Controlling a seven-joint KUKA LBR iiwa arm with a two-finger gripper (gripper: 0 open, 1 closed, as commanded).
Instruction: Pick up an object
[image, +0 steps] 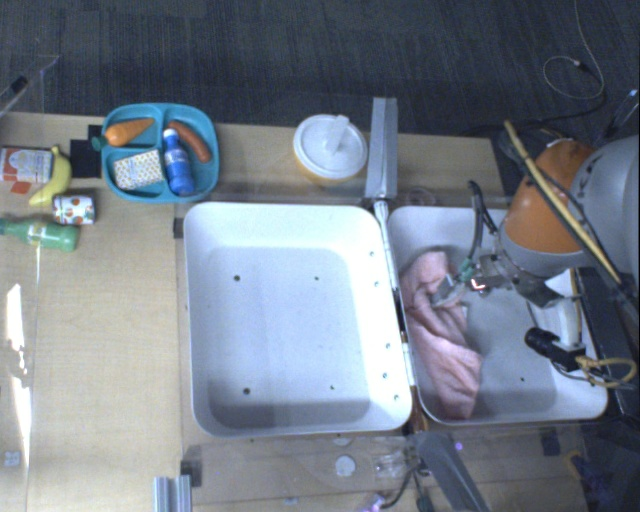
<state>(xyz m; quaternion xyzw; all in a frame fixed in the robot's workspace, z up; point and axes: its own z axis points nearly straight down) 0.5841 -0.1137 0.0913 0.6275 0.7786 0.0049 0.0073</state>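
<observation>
Where fingers (452, 288) touch: pink cloth (440, 335).

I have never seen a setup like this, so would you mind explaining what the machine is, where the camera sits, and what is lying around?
This is a single picture from a camera fixed above a bench, looking down at a slant. The grey machine with the orange band on the right is a robot arm. Its gripper, the part that grasps, is low in the right white bin, right at a crumpled pink cloth lying along that bin's left side. Whether it actually holds the cloth, I cannot tell from here. The left white bin sits beside it. Behind the bins stand a blue divided tray of toy food and a white-lidded yellow container; a toy banana, a small can and a green bottle lie at far left.
</observation>
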